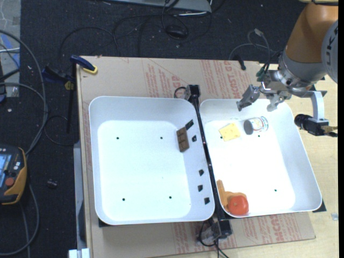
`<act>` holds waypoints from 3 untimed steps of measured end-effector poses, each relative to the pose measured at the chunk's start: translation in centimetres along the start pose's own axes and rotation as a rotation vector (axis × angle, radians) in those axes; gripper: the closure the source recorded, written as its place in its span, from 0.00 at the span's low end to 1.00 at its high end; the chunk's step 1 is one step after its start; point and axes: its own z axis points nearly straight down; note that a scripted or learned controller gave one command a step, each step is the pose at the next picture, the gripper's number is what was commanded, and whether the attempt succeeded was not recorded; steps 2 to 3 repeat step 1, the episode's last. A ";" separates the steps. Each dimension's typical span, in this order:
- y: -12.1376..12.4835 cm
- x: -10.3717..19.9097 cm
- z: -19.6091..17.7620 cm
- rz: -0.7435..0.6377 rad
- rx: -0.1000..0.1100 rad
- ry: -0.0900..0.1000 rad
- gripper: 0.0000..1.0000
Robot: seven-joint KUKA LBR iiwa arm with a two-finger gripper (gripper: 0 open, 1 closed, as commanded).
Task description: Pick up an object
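Two shallow white plastic bins sit side by side: the left bin and the right bin. The grey two-finger gripper hovers over the right bin's far rim, fingers spread apart and empty. Nothing is picked up yet. Candidates below: a small grey-and-white can, a yellow square block (just beside it), and a red-orange toy.

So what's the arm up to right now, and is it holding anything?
Gripper open, above right bin's far edge, holding nothing. Small can nearest, just below; yellow piece beside it. Nothing in the way.
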 end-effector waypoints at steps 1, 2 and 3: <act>-0.5 -0.6 5.3 0.000 0.004 0.001 0.00; -0.5 -0.6 5.3 0.000 0.004 0.001 0.00; -0.5 -0.6 5.3 0.000 0.004 0.001 0.00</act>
